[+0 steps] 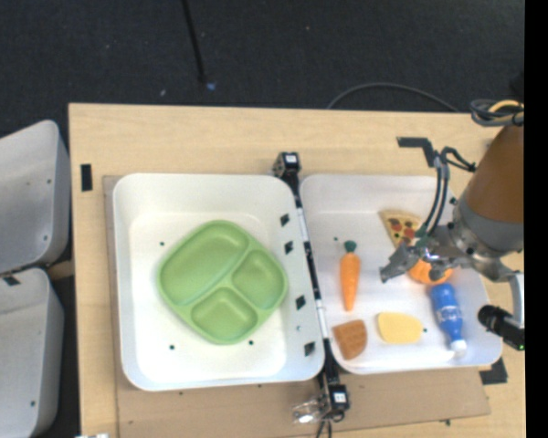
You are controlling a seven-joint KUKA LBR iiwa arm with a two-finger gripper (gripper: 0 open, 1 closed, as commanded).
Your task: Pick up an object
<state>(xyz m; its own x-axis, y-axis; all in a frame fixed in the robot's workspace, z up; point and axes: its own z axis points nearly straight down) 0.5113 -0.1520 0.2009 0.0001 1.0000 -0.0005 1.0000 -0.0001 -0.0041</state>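
Observation:
In the right bin [365,199] lie several toy foods: a carrot [349,279], a pizza slice [402,226], a yellow wedge [399,328], a brown toast piece [351,338] and a blue bottle [447,313]. A small orange object [431,271] sits just above the bottle's cap end. My gripper [416,265] is low over the bin's right side, right at the orange object and partly covering it. The arm's wrist [493,199] hides the bin's right wall.
The left bin [137,354] holds a green divided plate [222,281]. A black clamp [287,164] sits at the top of the wall between the bins. Cables run along the bench at the upper right.

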